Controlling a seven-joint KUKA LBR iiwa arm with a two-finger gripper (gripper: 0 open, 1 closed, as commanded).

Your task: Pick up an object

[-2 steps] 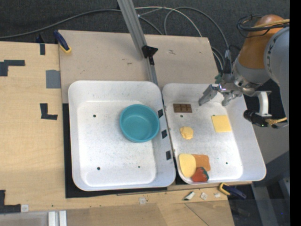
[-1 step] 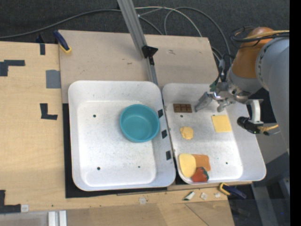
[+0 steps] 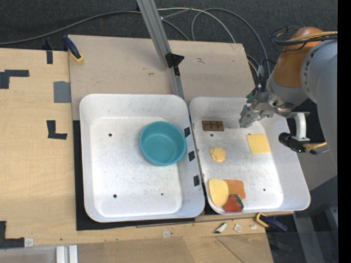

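Camera view: 2 shallow white bins sit side by side on the bench. The left bin (image 3: 98,163) holds a teal bowl (image 3: 162,142), upright, near its right wall. The right bin (image 3: 285,185) holds the loose objects: a brown chocolate-bar piece (image 3: 213,126) near the upper left, a small yellow lump (image 3: 218,155) below it, a flat yellow square (image 3: 258,144) to the right, and at the bottom a pale yellow slab (image 3: 218,191) touching an orange piece (image 3: 236,188) and a red item (image 3: 233,204).

The gripper (image 3: 248,117) hangs over the upper part of the right bin, between the chocolate-bar piece and the yellow square, just above the square. Nothing is visible between its fingers; whether they are apart or together cannot be told.
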